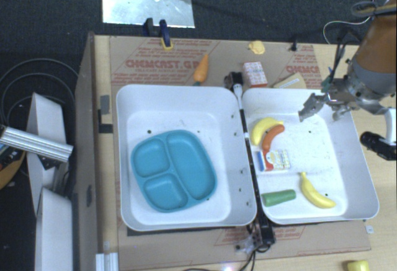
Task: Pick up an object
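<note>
My gripper (324, 106) hangs over the back of the right bin (356, 158), its two grey fingers spread apart with nothing between them. Below and to its left in that bin lie a yellow banana (262, 128) with an orange-red chili shape (272, 136) across it. Nearer the front are a small printed card (273, 160), a green cylinder (278, 197) and a second banana (316, 192). The arm's orange band (378, 46) rises at the right edge.
The left bin (133, 115) holds a blue divided tray (174, 169). Behind the bins on the cardboard lie an orange carrot shape (201, 69), a small pink box (254, 73) and a yellow bit (257, 48). Cables and metal rails stand at the far left.
</note>
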`<state>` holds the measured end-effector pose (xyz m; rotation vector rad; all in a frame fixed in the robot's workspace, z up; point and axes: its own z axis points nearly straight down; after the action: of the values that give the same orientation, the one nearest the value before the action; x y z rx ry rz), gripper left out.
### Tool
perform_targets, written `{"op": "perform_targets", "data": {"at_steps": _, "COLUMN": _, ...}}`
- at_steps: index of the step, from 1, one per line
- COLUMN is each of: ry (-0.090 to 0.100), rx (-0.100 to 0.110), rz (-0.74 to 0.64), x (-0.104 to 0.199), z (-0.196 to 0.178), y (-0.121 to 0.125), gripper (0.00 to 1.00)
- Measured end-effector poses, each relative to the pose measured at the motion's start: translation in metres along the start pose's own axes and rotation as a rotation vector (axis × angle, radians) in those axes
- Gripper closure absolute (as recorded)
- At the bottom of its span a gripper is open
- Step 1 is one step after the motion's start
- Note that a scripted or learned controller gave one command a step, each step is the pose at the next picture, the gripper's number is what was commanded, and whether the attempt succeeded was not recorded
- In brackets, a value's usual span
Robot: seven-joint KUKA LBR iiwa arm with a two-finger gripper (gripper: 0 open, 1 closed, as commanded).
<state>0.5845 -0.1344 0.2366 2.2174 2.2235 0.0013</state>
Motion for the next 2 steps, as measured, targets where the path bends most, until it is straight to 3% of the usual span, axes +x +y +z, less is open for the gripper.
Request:
{"op": "perform_targets", "data": {"at_steps": 1, "ry": 0.003, "rx": 0.005, "rz": -0.006, "x": 0.050, "z": 0.074, "y": 0.015, "gripper": 0.00}}
{"op": "perform_targets", "data": {"at_steps": 2, "ry": 0.004, "rx": -0.007, "rz": -0.001, "x": 0.031, "z": 0.143, "y": 0.055, "gripper": 0.00}}
